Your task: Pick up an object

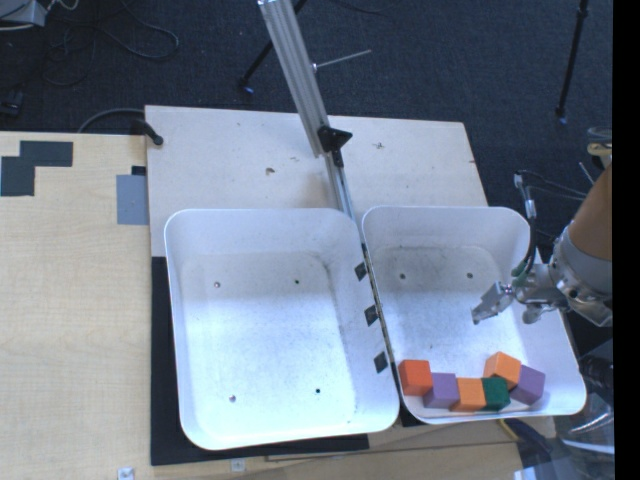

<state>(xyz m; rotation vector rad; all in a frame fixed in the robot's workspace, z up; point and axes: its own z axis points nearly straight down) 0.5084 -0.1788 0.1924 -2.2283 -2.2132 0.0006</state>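
Over at the right edge of the frame, the tool (497,302) hangs above the right bin (445,226), up by its right wall. Fingers look slightly apart with nothing between them, so it's got hold of zilch. The blocks sit bunched along the bin's lower edge, well apart from the tool: an orange block (415,375) on the left, a purple block (440,389) touching it, another orange one (470,394), a green block (495,392), then a tilted orange (503,367) and a purple (529,383) at the far right. The left bin (262,230) sits just beside it on the counter (240,158).
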